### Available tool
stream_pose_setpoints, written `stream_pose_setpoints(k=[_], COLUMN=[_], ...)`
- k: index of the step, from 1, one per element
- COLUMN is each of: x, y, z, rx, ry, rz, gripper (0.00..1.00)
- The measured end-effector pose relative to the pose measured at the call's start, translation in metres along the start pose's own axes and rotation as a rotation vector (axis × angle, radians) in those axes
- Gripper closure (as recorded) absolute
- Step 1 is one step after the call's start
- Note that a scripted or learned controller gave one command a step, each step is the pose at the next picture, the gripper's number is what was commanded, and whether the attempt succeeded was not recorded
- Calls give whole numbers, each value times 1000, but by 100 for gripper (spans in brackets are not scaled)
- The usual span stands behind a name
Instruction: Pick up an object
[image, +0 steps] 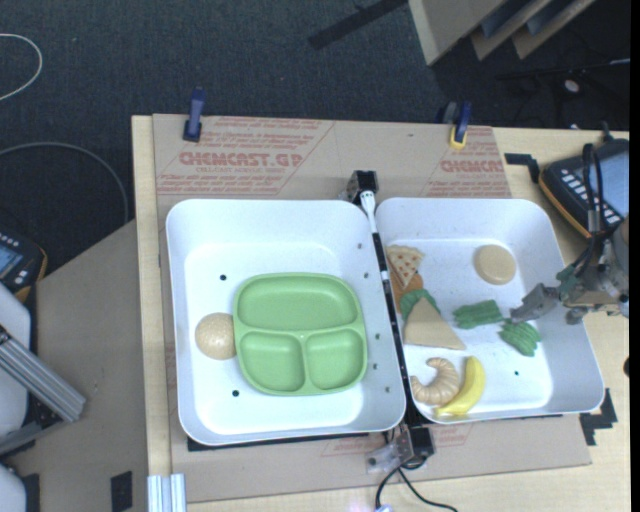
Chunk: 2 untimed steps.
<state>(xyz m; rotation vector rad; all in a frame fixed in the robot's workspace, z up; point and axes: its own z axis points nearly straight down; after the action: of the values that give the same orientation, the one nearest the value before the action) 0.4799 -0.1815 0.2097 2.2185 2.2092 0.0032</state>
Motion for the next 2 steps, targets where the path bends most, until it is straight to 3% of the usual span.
stream_pose_setpoints(k=[1, 2], x=[67, 44], y=[-4, -2], z=[127, 125], rx=[19, 8], ry=[12, 5], rz=[-9, -3], gripper=[0, 0])
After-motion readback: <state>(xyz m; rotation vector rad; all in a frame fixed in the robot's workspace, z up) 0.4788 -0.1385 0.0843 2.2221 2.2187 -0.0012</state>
